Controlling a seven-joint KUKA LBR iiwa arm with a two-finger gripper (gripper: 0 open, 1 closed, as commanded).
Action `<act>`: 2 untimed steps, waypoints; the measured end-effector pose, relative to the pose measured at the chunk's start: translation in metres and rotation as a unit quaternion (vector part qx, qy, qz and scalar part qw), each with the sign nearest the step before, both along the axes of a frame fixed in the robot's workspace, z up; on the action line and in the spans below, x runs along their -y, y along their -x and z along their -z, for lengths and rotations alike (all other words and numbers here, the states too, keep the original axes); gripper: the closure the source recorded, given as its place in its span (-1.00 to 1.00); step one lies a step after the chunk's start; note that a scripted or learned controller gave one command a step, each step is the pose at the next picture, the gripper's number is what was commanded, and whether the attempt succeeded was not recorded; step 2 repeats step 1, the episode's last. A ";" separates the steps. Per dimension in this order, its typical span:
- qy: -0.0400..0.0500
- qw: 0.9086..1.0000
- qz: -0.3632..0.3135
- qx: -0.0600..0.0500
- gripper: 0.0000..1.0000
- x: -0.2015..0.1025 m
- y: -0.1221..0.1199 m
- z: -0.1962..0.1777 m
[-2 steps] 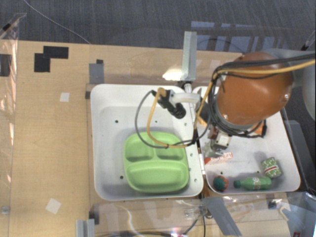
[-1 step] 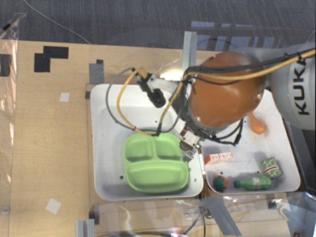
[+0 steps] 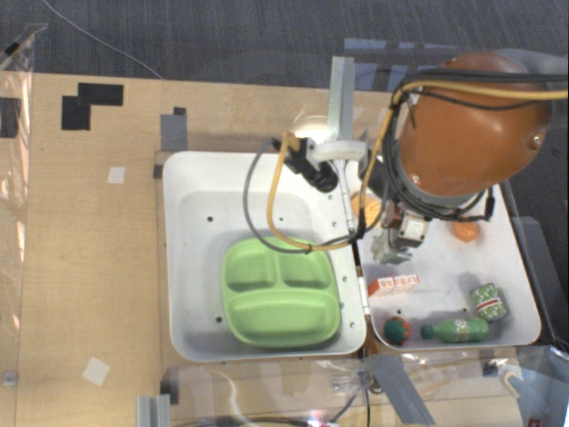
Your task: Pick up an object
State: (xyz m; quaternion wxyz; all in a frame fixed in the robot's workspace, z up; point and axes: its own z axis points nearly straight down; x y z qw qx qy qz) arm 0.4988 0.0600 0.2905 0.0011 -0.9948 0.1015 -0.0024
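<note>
Nearest the camera, along the front of the right bin (image 3: pixel 524 323), lie a small red-and-green ball (image 3: pixel 396 330) in the front left corner and a green bottle (image 3: pixel 456 329) on its side just beside it. A little farther back, toward the bin's right wall, sits a green-and-white can (image 3: pixel 487 301), tilted. Left of it, near the divider between the bins, a small red-and-white packet (image 3: pixel 392 284) lies flat.

In the left bin (image 3: pixel 182 238) a green divided tray (image 3: pixel 281 293) (three compartments, two small and one long) rests on the floor toward the front right corner, its edge close to the divider.

Above the packet, the end effector (image 3: pixel 396 245) hangs over the right bin's left side, with nothing visible between its fingers; whether they are spread or pressed together cannot be told. An orange piece (image 3: pixel 465 231) lies farther back by the right wall, and another orange object (image 3: pixel 364 207) shows partly behind the wrist.

The arm's orange band (image 3: pixel 467 123) bulks over the rear of the right bin. A yellow-and-black cable (image 3: pixel 267 207) loops over the left bin's back half. The wooden bench (image 3: pixel 80 265) stretches away to the left.
</note>
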 end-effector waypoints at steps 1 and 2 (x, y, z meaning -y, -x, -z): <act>0.000 1.000 0.016 -0.004 1.00 0.059 -0.001 0.064; 0.000 1.000 0.016 -0.004 1.00 0.059 -0.001 0.064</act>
